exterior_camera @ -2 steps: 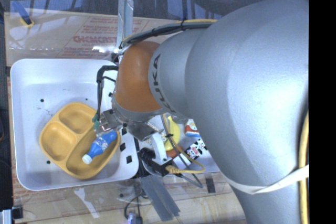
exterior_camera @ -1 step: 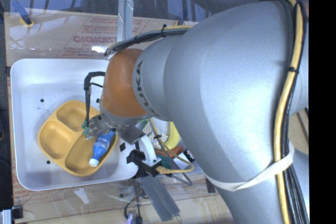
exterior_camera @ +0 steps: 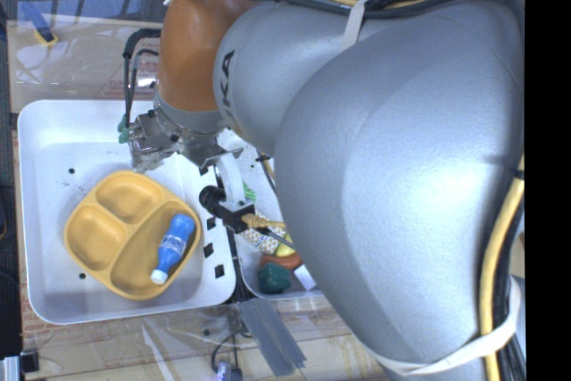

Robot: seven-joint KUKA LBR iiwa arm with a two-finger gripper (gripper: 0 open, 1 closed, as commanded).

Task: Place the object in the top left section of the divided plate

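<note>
Blue bottle (exterior_camera: 174, 246) in yellow divided plate's (exterior_camera: 100, 232) large section; gripper (exterior_camera: 150, 147) grip apparently unreadable.

Overhead cam, slanted, over bins (exterior_camera: 36, 192)

Lighting even, moderately bright, from above. Broad soft sheen lay across grey arm (exterior_camera: 401, 174) casing, no hard hotspot. White bin (exterior_camera: 45, 192) left of gripper (exterior_camera: 147, 147) slightly washed out, faint shadow under yellow divided plate (exterior_camera: 107, 236). Arm casing near lens looked soft, mildly out of focus. Fine grain throughout; corners darker.
</note>
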